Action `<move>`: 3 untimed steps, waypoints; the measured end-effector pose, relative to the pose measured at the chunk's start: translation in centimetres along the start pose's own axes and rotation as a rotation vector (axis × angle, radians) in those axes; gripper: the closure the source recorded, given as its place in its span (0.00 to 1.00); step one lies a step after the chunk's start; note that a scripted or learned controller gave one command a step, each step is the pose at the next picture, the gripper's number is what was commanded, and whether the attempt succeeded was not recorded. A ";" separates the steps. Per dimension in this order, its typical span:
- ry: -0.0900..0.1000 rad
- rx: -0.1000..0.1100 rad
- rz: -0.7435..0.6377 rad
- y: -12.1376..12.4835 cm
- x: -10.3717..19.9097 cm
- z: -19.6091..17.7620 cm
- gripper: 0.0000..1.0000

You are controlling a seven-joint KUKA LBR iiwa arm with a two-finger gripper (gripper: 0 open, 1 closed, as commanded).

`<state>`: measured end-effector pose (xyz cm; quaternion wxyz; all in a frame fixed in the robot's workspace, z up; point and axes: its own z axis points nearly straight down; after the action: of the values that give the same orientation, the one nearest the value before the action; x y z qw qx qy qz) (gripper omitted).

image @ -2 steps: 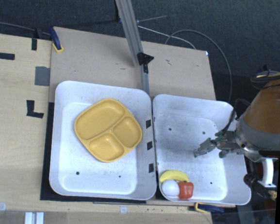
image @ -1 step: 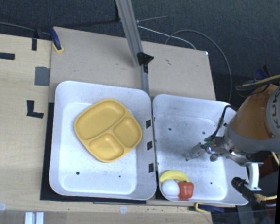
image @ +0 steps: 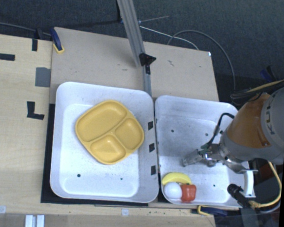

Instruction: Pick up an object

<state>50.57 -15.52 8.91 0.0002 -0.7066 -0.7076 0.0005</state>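
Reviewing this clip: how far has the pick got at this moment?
Nothing looks picked yet. The hand is low over the right bin, apart from the yellow, white and red objects in its near corner. The yellow tray lies in the left bin. The grasp and lift remain.

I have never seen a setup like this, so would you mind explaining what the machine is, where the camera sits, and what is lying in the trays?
One camera looks down at a slant on a bench with two shallow white bins. The grey arm with an orange band reaches in from the right; it is a robot meant to pick something up. Its gripper hangs over the right bin, apart from the objects, with nothing between its fingers. At that bin's near edge sit a yellow piece, a white ball and a small red piece. The left bin holds a yellow divided plate.
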 end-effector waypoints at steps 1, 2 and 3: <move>0.001 0.001 0.000 0.0 0.1 -1.0 1.00; -0.001 -0.005 -0.001 0.4 0.4 -7.2 1.00; -0.001 -0.006 -0.001 0.1 0.9 -13.3 1.00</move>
<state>50.69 -14.58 22.19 -0.0021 -0.7063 -0.7079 -0.0012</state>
